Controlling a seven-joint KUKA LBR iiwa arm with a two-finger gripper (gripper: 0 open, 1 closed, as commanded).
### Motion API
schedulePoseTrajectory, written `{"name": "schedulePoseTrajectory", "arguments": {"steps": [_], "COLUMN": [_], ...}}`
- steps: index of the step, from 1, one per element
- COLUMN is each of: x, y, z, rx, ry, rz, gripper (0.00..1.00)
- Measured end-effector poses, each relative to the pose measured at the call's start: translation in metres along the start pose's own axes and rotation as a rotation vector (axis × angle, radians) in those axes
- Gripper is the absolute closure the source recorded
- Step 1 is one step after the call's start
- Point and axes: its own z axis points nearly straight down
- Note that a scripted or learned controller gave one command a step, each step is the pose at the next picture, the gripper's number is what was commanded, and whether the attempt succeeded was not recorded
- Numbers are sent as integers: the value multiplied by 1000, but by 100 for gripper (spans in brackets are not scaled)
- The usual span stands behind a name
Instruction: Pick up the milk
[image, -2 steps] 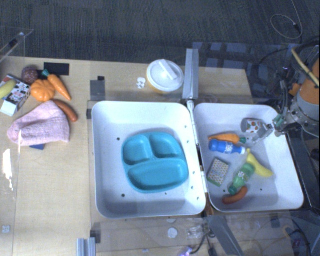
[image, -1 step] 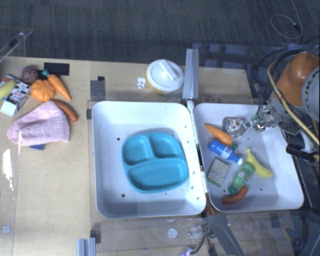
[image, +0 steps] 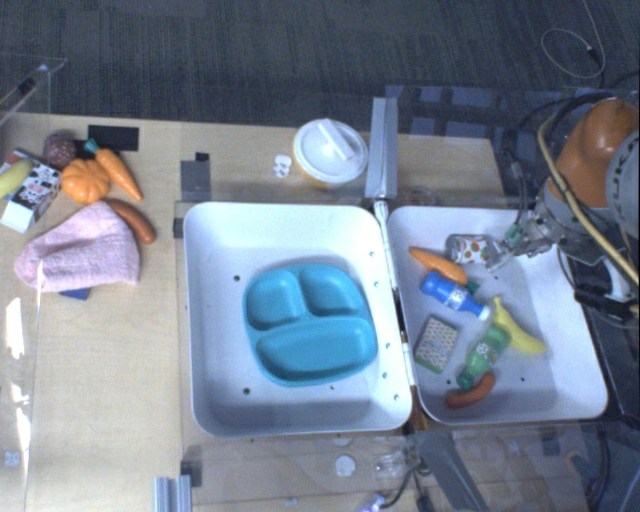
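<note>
Milk: we take the small silvery carton (image: 468, 248) with the printed pattern, lying on its side near the back wall of the right bin (image: 575, 395), to be the milk; the print is too small for us to read.
Neighbours: a toy carrot (image: 437, 263) lies just in front of the carton, close enough that we cannot tell whether they touch, and a blue bottle (image: 453, 296) lies a little nearer to us.
Other clutter: a banana (image: 519, 330), a green bottle (image: 483, 354), a small speckled packet (image: 436, 343) and a sausage (image: 470, 391) sit further forward, well apart from the carton.
Left bin: we see a blue divided plate (image: 311, 322) in the left bin (image: 215, 300); it plays no part in this step.
Gripper: our gripper (image: 522, 240) sits low at the carton's right end; we cannot tell whether it is open or closed, nor whether it has the carton.
Step in hand: we judge this to be the approach or the grasp itself.
Doing it well: we would centre on the carton's body rather than its end, come down clear of the carrot, and squeeze across the narrow sides.
Risk: a lying carton may roll or slide toward the bin wall if we catch only its edge.
</note>
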Motion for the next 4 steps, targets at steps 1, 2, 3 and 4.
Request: {"name": "schedulePoseTrajectory", "arguments": {"steps": [1,2,3,4], "x": [0,38,38,135], "y": [0,38,40,17], "z": [0,11,2,-85], "rx": [0,19,17,6], "ry": [0,-4,-6,5], "rz": [0,-147,-149,-141], "gripper": [0,0,100,100]}}
